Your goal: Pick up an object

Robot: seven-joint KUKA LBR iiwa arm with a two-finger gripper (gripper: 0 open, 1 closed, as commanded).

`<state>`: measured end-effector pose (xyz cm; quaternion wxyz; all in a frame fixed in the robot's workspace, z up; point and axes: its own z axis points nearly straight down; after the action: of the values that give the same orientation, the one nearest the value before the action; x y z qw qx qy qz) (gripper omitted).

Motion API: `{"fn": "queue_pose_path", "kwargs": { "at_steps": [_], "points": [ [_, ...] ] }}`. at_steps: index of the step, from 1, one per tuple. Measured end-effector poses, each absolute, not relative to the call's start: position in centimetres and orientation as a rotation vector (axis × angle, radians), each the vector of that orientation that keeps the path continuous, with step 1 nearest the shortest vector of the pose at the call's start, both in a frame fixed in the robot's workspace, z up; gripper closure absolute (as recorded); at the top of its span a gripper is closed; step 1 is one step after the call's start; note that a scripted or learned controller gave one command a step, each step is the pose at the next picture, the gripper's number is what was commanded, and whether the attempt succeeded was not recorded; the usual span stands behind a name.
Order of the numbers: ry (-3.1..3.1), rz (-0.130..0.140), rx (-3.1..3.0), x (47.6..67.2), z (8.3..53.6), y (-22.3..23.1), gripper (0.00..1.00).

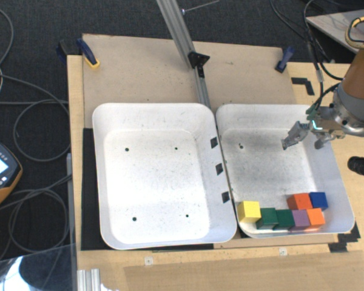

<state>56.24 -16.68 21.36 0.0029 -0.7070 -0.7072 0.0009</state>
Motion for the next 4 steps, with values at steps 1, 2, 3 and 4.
{"fn": "queue_pose_path", "kwargs": {
  "at_steps": [1,2,3,4],
  "points": [
    [-2.220,0.000,-2.219,56.3,21.6,-16.7,0.00],
    [-2.217,0.006,-2.216,56.2,15.3,-16.3,0.00],
    [-2.217,0.006,-2.216,56.1,9.9,-16.2,0.00],
    [-2.222,-0.004,-2.220,56.3,11.4,-16.2,1.00]
  ]
}}
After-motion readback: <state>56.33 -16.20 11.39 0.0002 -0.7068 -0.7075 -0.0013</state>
